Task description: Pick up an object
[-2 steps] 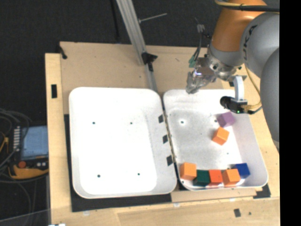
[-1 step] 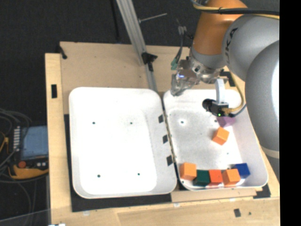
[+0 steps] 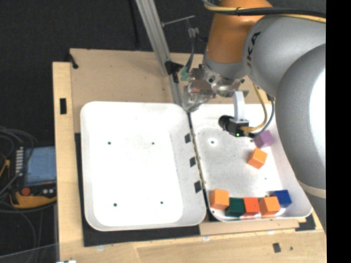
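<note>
A view from above, at a slant, shows a wooden tabletop [image 3: 109,70] carrying two shallow white bins side by side. The left bin [image 3: 137,166] has a bare white floor marked with a few small dark dots. The right bin [image 3: 230,163] holds all the small blocks that could be picked up.

A large grey robot arm [image 3: 296,64] with an orange band [image 3: 233,29] above its wrist reaches in from the right. Its end effector [image 3: 200,92] hangs over the far end of the right bin, close to the wall shared by the two bins and well apart from the blocks. Whether it is spread or pressed together cannot be told from this angle, and nothing can be seen pinched in it.

A purple block [image 3: 264,138] lies near the bin's right wall, with a loose orange block [image 3: 257,158] just in front of it. Along the near wall sits a row: an orange block [image 3: 220,198], a green block [image 3: 236,206], two more orange ones, and a blue block [image 3: 282,197] at the right end. They probably gathered there by sliding against the wall. The loose orange block, standing free, looks like the easiest target, since the row is crowded against the rim.
</note>
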{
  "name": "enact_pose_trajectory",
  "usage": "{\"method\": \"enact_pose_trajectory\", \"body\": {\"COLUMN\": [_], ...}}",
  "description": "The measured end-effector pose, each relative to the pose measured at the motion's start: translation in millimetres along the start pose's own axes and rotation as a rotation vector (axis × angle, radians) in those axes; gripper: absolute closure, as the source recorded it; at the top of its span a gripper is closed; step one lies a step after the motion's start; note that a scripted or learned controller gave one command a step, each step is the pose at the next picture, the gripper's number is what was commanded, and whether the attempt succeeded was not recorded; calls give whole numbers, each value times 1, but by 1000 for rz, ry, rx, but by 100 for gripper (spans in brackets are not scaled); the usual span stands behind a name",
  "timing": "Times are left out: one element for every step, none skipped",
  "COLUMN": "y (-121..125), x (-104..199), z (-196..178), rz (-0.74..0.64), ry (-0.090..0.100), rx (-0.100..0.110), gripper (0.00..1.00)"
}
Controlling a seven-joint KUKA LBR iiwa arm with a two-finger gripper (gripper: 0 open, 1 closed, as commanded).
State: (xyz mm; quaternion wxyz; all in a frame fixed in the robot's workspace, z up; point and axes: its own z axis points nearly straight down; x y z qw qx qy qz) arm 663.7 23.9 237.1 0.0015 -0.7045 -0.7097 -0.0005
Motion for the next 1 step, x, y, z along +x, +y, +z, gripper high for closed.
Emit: {"method": "enact_pose_trajectory", "body": {"y": [-6], "x": [42], "z": [0], "rz": [0], "ry": [-1], "rx": [4], "gripper": [100]}}
